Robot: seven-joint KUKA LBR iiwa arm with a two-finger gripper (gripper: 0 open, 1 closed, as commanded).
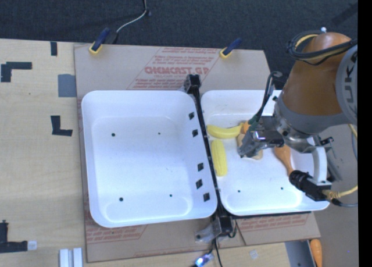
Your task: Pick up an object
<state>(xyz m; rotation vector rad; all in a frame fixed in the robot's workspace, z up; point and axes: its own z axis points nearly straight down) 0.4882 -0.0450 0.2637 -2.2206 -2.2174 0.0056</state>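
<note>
the arm leans in over the right bin, its orange band big above the wrist, and the jaws hang low over the middle of that bin, pointing down. whether they are open or closed i cannot tell from here; the metal parts bunch together in a dark knot and nothing is plainly seen between them.

just to the left of the jaws, and a touch higher, lies a banana, curved, its right end near the jaws' tip. below the banana and further left of the jaws lies a corn cob, lengthwise along the bin's left wall, close by the black divider that runs between the two bins. a small orange piece peeps out right above the jaws, by the banana's end; i can't tell what it is. to the right of the jaws, partly under the wrist, an orange carrot-like thing slants down on the bin floor.

well away to the left of the jaws sits the left bin, white. both bins rest on a cardboard sheet on the worktop, held by two clamps at the far edge
</note>
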